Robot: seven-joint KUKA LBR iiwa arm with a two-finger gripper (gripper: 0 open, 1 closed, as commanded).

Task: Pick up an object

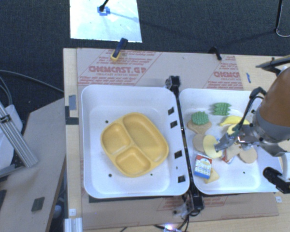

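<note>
The right bin (232,186) holds several toy foods. A green bumpy piece on a tan base (199,118) lies at its back left, with a second green piece (221,108) and a yellow banana (230,121) behind. A yellow disc (209,147) and a tan round (198,141) sit mid-bin. A small red, white and blue carton (203,166) lies near the front over a yellow wedge (213,177). My gripper (228,142) is low in the bin, just right of the yellow disc and touching or almost touching it. A tan piece (248,155) lies beneath the wrist.
The left bin (94,110) holds a yellow divided plate (134,144). Black clips (174,124) run along the wall between the bins. The orange-banded arm (280,105) covers the right bin's right side. A yellow and blue tool (118,50) lies on the cardboard behind.
</note>
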